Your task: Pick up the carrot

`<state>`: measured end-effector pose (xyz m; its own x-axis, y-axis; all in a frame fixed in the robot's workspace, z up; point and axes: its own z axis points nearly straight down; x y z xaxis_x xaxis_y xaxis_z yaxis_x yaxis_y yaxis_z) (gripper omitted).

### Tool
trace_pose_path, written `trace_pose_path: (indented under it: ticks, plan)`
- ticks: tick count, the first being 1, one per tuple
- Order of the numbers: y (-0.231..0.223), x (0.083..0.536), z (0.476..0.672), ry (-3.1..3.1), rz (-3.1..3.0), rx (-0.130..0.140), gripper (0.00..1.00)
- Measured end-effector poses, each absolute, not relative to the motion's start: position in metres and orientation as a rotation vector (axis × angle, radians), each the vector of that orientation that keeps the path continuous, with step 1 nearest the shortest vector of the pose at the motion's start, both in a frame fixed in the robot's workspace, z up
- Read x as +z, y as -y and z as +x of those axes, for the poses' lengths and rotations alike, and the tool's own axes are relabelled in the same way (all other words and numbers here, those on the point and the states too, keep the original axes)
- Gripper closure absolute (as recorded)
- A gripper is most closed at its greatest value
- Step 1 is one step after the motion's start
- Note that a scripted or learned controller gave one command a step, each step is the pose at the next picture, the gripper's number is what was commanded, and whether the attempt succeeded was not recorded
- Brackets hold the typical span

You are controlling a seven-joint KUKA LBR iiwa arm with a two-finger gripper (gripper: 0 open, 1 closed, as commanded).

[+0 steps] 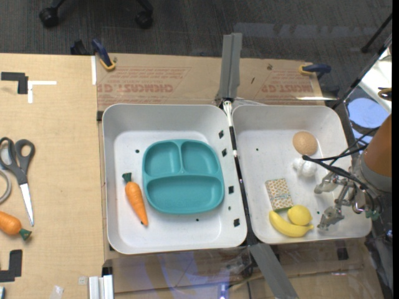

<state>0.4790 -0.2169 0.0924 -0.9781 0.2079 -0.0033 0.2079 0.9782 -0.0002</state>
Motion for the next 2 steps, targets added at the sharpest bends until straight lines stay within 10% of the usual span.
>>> trace_pose_path:
  ticks: [1, 2]
  plan:
    - [0.216, 0.102, 0.481, -3.119, 0.318, -0.003, 1.0]
    - [0.222, 0.245, 0.48, -3.134, 0.136, -0.002, 1.0]
